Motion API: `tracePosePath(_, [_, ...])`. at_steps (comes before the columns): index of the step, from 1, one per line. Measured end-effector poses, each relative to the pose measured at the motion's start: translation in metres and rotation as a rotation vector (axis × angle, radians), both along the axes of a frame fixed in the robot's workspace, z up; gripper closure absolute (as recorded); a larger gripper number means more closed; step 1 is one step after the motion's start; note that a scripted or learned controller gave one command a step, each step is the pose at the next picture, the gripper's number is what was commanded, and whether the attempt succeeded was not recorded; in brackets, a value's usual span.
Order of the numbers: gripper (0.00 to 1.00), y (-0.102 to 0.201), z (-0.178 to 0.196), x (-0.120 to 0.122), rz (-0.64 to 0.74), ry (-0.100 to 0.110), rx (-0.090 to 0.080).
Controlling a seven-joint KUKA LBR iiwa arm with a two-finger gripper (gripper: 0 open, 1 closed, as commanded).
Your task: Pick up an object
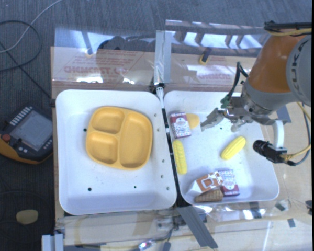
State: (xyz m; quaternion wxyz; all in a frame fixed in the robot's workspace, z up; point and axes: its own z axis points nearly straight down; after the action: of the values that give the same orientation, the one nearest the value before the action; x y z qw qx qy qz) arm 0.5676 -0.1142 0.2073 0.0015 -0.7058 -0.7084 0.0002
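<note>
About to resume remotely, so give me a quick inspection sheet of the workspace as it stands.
Surface: two white bins; left bin, right bin.
Job's things: right bin holds corn cob, second corn cob, red carton, snack packets.
Clutter: yellow divided plate in left bin.
Grippers: gripper open above right bin, holding nothing.
Cables: grey cable on floor.
Surroundings: pendant on dark carpet, left.

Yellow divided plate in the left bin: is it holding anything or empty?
Empty. All three compartments of the yellow divided plate show bare yellow; the food items lie in the right bin.
</note>
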Motion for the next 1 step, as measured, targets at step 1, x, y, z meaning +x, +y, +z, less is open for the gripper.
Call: tracePosePath(1, [0.0,-0.0565,-0.0336,-0.0174,0.013,0.001,-0.002])
